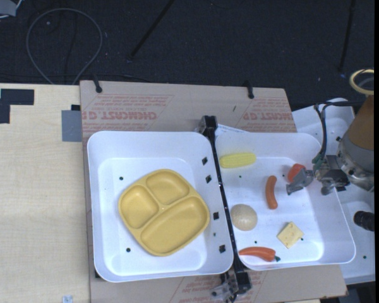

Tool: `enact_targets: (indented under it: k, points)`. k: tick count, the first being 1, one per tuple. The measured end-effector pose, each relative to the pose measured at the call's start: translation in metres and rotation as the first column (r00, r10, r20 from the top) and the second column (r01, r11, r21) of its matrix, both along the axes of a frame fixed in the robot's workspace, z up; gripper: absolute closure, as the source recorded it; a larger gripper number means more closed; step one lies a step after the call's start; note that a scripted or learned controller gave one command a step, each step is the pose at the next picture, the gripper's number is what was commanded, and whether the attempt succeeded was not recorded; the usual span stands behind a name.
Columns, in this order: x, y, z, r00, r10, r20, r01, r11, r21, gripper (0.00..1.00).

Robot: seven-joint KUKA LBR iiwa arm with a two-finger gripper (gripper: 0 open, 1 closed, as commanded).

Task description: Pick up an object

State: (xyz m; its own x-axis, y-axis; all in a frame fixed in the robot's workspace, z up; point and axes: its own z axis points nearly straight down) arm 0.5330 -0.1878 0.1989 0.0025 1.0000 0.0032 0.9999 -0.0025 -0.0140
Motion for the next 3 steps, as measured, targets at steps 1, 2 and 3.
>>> enact_targets:
  k: [1, 2, 3]
  points:
    - [0.003, 0.000, 0.006, 1.000, 0.002, 0.013, -0.002, 1.000, -0.003, 0.00]
    - [0.006, 0.009, -0.045, 1.000, 0.004, 0.006, -0.004, 1.000, 0.000, 0.00]
    - [-0.001, 0.001, -0.097, 1.000, 0.002, 0.006, -0.002, 1.000, -0.001, 0.00]
